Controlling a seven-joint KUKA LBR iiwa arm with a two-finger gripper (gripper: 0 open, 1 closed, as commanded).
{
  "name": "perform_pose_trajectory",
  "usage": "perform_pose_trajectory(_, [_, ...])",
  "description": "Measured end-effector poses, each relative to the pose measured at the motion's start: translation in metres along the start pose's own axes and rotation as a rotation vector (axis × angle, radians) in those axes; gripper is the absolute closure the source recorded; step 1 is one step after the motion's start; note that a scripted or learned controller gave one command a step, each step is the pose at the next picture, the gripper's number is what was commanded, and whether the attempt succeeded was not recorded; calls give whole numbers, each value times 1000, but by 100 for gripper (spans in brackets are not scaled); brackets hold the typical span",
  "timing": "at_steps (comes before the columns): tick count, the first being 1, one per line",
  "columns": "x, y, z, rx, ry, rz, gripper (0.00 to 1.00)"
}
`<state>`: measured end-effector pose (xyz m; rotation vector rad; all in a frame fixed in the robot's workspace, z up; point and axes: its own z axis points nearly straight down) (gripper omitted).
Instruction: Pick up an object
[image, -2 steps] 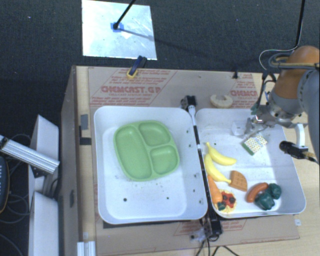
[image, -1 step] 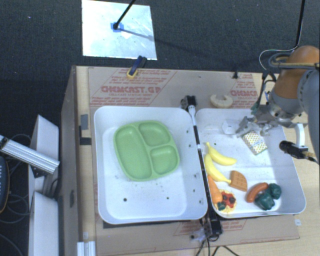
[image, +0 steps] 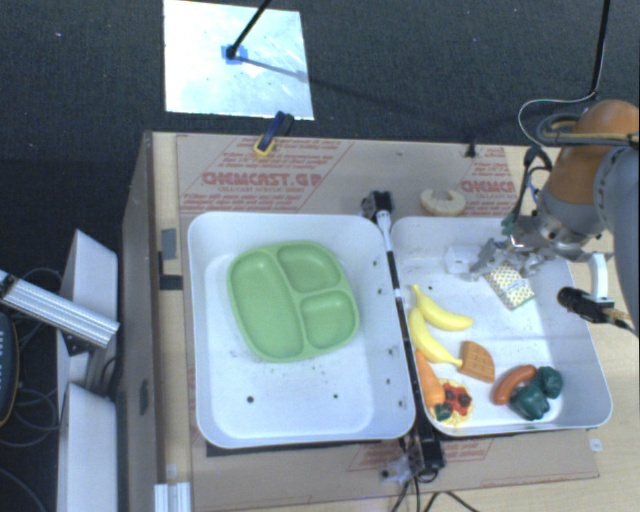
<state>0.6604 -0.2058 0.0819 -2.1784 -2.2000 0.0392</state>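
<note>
Jaws hovering low over a small patterned packet (image: 512, 289) in the right bin (image: 575, 400), placed for a downward grab. Food toys crowded along the near edge (bananas (image: 437, 325), sausage (image: 514, 381)). Jaws' opening impossible to judge; packet half hidden beneath the wrist.

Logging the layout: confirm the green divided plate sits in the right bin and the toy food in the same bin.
Not quite. The camera view shows the green divided plate in the left bin; the right bin holds the toy food, such as the bananas.
</note>
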Motion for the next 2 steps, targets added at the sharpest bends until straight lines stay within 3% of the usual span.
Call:
perform_pose_trajectory(1, [0, -1, -9, 4, -2, -2, 100])
perform_pose_trajectory(2, [72, -2, -111, -57, -14, 4, 100])
